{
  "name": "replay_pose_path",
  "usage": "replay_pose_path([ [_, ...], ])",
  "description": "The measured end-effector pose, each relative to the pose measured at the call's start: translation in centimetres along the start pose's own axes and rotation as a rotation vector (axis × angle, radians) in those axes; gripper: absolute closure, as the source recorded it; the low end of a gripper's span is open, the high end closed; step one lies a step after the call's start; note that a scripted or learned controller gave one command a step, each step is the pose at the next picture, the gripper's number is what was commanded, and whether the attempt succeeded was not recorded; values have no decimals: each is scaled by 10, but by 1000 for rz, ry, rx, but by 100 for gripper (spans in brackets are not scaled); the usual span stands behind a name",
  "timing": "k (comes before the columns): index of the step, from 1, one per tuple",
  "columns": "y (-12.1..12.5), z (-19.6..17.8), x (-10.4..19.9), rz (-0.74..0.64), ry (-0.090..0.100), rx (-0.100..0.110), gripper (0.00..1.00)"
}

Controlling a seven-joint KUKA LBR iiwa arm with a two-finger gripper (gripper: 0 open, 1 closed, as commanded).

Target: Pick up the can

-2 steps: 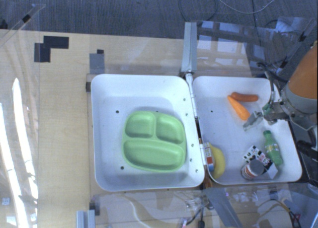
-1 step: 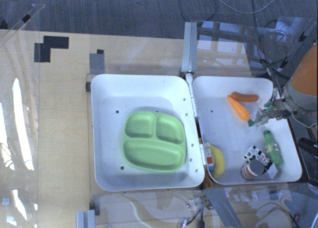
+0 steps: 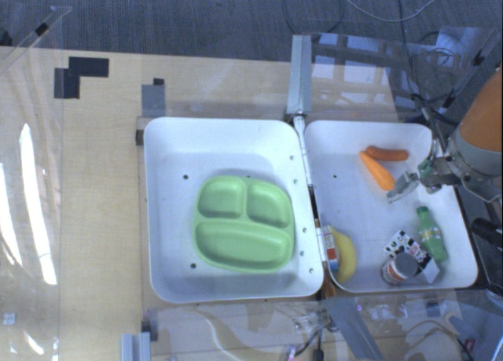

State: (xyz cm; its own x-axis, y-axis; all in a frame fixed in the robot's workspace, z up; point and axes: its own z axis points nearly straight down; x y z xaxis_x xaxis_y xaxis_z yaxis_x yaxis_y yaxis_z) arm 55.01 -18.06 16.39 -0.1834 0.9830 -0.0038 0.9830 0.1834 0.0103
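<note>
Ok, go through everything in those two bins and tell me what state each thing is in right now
Green divided plate: flat in the left bin.
Can: on its side, near corner of the right bin.
Green bottle: lying down beside the can.
Banana: against the divider.
Two carrots: lying loose.
Claw: above the right bin, holding nothing.

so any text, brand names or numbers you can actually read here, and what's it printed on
No text in the camera view can be read.
Can: black and white checked pattern and a red band; any print is too small and blurred.
Green bottle: no label text can be made out.
Banana: a small sticker near the bin wall, too blurred.
Green divided plate, carrots, gripper: no markings.
</note>
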Motion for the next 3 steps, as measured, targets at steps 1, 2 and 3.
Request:
replay_pose_path([
  [1, 16, 75, 23, 46, -1, -2, 0],
  [2, 10, 48, 32, 122, 2, 5, 0],
  [3, -55, 43, 46, 51, 2, 6, 0],
])
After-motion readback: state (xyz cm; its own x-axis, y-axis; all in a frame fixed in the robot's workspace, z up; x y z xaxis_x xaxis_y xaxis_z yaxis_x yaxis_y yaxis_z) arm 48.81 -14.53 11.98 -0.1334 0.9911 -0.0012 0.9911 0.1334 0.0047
